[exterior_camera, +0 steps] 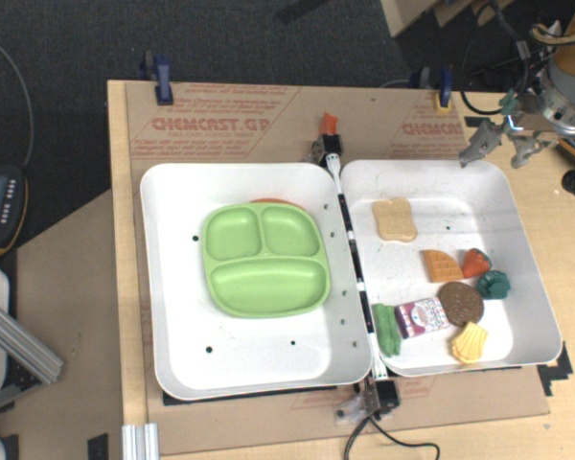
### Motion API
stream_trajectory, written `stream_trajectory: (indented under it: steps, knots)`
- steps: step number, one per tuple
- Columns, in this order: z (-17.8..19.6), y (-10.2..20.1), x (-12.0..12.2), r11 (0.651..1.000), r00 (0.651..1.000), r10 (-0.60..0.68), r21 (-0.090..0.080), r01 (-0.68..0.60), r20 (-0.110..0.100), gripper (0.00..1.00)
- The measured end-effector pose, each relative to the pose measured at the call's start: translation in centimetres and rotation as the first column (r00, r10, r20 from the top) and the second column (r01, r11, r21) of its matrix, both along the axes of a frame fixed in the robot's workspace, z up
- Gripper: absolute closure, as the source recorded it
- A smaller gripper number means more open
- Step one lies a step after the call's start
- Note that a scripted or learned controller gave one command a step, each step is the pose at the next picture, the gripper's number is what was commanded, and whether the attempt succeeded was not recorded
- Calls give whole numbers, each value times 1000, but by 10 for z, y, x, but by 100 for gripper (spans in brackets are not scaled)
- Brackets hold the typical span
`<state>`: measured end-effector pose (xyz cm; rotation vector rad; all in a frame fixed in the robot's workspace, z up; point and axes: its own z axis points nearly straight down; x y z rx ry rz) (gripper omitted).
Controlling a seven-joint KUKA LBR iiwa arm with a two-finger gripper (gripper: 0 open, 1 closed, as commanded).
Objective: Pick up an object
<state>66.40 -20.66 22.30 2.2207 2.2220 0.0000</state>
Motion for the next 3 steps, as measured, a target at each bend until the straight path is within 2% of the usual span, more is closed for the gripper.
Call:
stream_trajectory:
  steps: [1, 2, 3]
  knots:
    - [-146, 22, -79, 1000, 1000, -2, 5, 2, -13, 0]
    - [-138, 38, -121, 1000, 1000, -3, 2, 3, -4, 0]
    - [-138, 55, -141, 1000, 1000, -1, 2, 1, -3, 0]
